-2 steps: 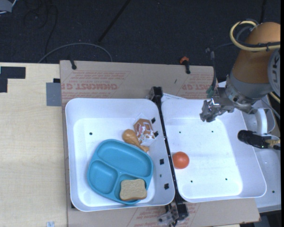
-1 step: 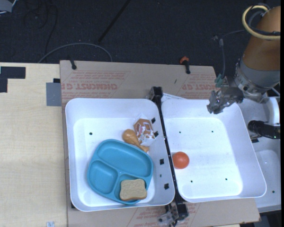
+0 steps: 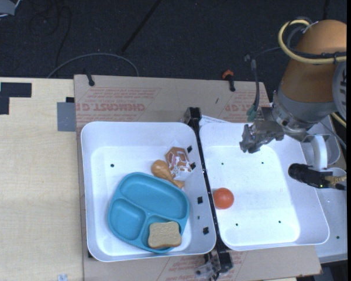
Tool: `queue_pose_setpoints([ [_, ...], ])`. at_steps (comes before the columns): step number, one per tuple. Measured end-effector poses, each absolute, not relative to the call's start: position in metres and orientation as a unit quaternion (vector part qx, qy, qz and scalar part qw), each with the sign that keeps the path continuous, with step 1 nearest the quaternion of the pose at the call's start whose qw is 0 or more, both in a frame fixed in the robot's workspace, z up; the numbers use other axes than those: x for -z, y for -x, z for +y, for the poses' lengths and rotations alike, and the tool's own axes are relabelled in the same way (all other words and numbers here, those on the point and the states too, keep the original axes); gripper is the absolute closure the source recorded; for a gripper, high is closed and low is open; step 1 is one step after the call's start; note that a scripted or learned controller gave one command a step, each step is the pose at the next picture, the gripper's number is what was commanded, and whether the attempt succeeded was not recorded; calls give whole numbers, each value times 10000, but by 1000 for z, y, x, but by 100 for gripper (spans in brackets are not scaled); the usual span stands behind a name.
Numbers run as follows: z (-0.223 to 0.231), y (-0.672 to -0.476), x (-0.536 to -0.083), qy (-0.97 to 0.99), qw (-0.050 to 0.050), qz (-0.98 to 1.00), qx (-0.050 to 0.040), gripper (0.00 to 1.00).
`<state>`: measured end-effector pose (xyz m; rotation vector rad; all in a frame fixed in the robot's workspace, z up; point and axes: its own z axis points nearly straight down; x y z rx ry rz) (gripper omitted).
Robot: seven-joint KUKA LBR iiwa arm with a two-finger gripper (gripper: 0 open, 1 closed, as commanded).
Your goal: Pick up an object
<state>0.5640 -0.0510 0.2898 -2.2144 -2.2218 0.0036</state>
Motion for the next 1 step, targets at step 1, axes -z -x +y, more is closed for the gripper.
queue_pose_setpoints([
  [1,-9,-542,-282,7058,25,-7084,-14,100],
])
